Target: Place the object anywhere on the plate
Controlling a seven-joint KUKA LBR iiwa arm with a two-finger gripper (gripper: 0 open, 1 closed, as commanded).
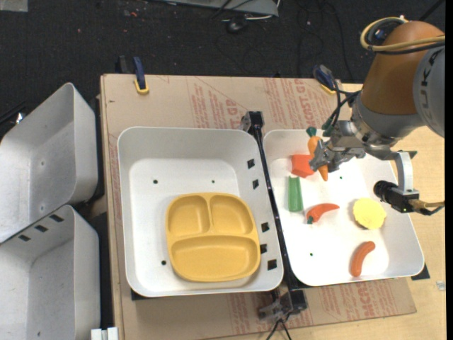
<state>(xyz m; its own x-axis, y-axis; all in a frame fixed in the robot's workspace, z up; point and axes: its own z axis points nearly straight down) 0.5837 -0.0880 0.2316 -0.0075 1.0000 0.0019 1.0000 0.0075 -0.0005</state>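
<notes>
Nearest you, at the front of the left white bin [134, 190], sits the yellow three-compartment plastic plate [212, 236], and nothing lies on it, so no placing is done yet. You have the whole carry left to make.

Look well off to the far right of that plate for the gripper [324, 156], low over the back of the right white bin [403, 261]. An orange toy carrot with a green top [316, 154] shows right at the fingertips, upright or nearly so, and just below and to the left of the jaws lies a red-orange block [302, 165]. You cannot tell from this angle whether the jaws are apart or clamped, nor whether the carrot is truly between them or only standing beside them; treat the grasp as unproven.

Nearer you than the jaws lie a green plastic stick [294, 193] and a red toy chilli [322, 212]. Farther right of them rests a yellow round piece [369, 214], and a red toy sausage [362, 258] lies near the front edge.

If the carrot is the object meant, you are at the picking stage: secure it, lift clear of the divider between the bins, cross left, and release over the plate.
</notes>
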